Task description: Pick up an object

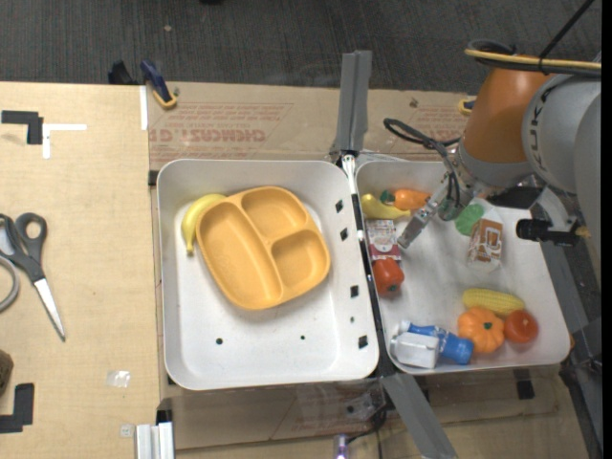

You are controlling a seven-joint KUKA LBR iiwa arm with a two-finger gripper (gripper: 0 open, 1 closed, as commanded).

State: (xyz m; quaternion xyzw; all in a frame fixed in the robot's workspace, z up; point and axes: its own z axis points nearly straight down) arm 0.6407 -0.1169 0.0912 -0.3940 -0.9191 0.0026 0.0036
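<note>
One red tomato [387, 274] lies at the right bin's [553, 285] left wall, just below and left of my gripper [414, 230]. My fingers angle toward it, nearly closed and holding nothing.

Faint red lettering is printed upside down on the cardboard sheet [239, 122] behind the bins, but no word can be read.

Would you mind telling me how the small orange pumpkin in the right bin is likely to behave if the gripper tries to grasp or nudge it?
The pumpkin looks round and glossy, so it may roll or slip from the fingers. It seems a small toy, probably light. It sits tight between the corn cob and the tomato, so a push would likely shift them too.
</note>
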